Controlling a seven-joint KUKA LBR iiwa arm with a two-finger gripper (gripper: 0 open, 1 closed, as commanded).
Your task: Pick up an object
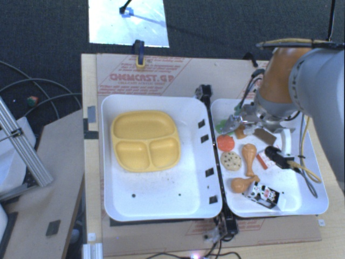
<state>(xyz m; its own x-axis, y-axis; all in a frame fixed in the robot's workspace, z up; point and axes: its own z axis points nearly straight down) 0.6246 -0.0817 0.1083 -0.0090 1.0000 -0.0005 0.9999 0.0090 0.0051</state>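
A yellow divided tray [145, 140] is seen lying in the left white bin [118, 198], toward its upper half (three compartments are visible). The bins are set on a cardboard sheet [145, 75] printed with red lettering. A yellow-and-blue clamp [139, 55] is fixed at the sheet's far edge. Beyond it, a shiny square plate [128, 15] is laid on the dark floor.

arm [318, 85]: cut off at right edge
gripper [241, 118]: fingers hidden under wrist
green item [221, 126]: partly covered, unclear
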